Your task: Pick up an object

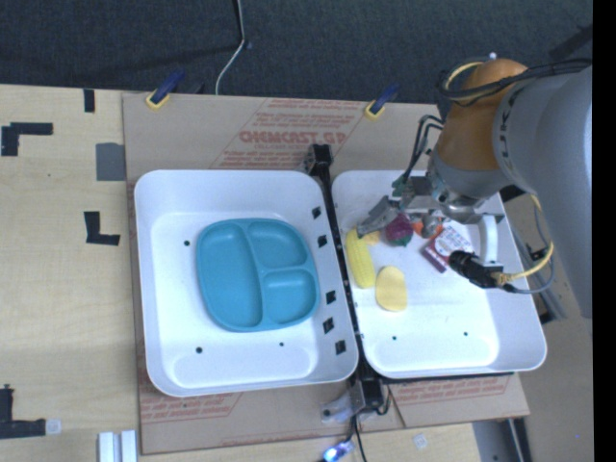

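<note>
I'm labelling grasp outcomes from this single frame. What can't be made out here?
- Gripper: too small and blurred in the camera view to judge its grip.
- Purple object: partly covered by the gripper; identity unclear.
- Red-and-white packet: partly under the arm; print unreadable.

Cardboard sheet (289, 133) under the bins: red print along its far edge, large line looks like "CHEMCAST GP", partly blurred; smaller red lines above and below it too faint to read. More red print on the cardboard's near edge, below the right bin (452, 349), illegible. Red-and-white packet (445, 245) in that bin: markings unreadable.
</note>
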Motion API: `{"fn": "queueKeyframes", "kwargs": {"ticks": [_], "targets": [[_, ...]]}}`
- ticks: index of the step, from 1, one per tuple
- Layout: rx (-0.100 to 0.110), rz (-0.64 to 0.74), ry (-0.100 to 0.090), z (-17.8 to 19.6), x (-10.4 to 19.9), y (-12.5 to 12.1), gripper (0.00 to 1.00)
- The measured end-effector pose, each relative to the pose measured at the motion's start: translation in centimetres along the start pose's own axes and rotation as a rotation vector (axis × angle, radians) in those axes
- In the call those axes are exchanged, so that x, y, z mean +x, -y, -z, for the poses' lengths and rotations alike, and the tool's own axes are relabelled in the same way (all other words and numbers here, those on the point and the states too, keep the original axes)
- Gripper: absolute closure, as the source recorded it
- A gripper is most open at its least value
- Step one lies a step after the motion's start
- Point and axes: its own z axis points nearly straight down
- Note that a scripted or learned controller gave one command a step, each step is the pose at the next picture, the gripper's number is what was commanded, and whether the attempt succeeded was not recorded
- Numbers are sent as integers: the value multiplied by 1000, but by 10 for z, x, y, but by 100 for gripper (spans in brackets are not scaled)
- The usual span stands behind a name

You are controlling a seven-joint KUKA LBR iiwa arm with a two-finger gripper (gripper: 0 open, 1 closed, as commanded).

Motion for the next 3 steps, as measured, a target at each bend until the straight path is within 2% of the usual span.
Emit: {"fn": "queueKeyframes", "kwargs": {"ticks": [1,2,3], "targets": [[-3,1,0,-54,1,1,0],[-4,2,0,-41,1,0,100],[-10,1,0,6,-7,-3,100]]}}
